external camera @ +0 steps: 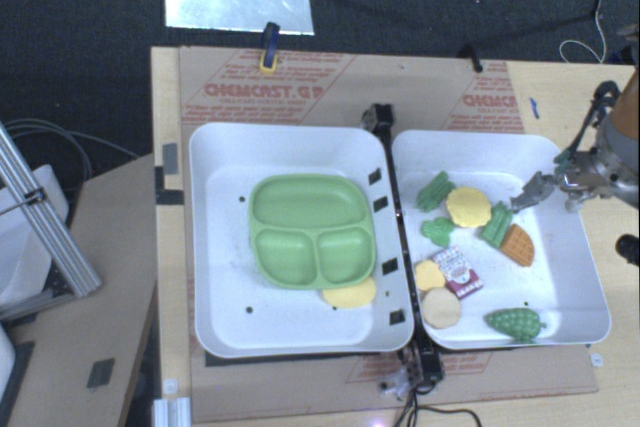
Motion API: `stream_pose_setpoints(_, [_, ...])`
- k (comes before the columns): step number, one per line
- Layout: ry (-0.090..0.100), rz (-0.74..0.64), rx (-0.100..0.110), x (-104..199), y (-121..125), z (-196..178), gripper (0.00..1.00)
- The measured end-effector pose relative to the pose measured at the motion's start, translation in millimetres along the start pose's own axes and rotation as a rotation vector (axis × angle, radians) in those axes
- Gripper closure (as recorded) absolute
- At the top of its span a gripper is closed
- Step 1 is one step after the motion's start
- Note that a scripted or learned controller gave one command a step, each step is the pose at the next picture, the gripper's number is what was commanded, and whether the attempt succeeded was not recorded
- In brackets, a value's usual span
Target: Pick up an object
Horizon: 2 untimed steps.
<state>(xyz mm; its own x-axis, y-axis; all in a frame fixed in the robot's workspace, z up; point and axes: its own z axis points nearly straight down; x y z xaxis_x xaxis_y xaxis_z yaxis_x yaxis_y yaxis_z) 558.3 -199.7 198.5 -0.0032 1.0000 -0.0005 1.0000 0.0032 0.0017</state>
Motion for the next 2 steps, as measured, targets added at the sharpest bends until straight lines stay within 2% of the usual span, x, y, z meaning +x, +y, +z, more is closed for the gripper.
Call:
stream_pose_setpoints(1, [0.001,0.002,0.004,-6.6,1.7,52.9,0.0])
stream_pose_setpoints(2, [0.002,0.0,-0.002,-6.0,14.1,113.9,0.0])
